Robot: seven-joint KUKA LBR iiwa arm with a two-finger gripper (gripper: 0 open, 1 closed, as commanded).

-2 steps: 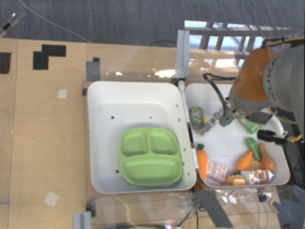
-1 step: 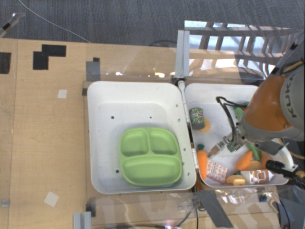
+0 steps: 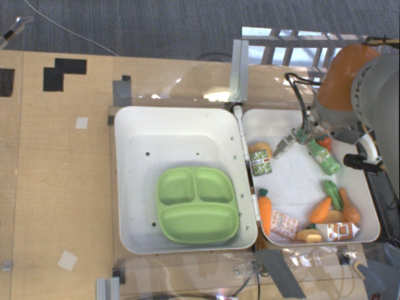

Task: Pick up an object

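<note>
The green bottle [image 3: 325, 157] with a red cap lies in the right bin [image 3: 284, 180], near its upper right part, its long axis slanting from upper left, where the cap sits, down to the lower right. Its label is too small to read. The gripper [image 3: 294, 140] hangs just left of the cap, over the bin floor, and whether it is wide or narrow cannot be told. Left of it a small green-labelled packet [image 3: 260, 161] lies against the bin's left wall, writing unreadable. Lower down lie a carrot [image 3: 265, 210] pointing up and down, a red-patterned packet [image 3: 284, 224], and a white carton [image 3: 337, 231] among orange and green toy vegetables. The left bin [image 3: 144, 136] holds a green divided plate [image 3: 197, 204] on the desk [image 3: 56, 186]
</note>
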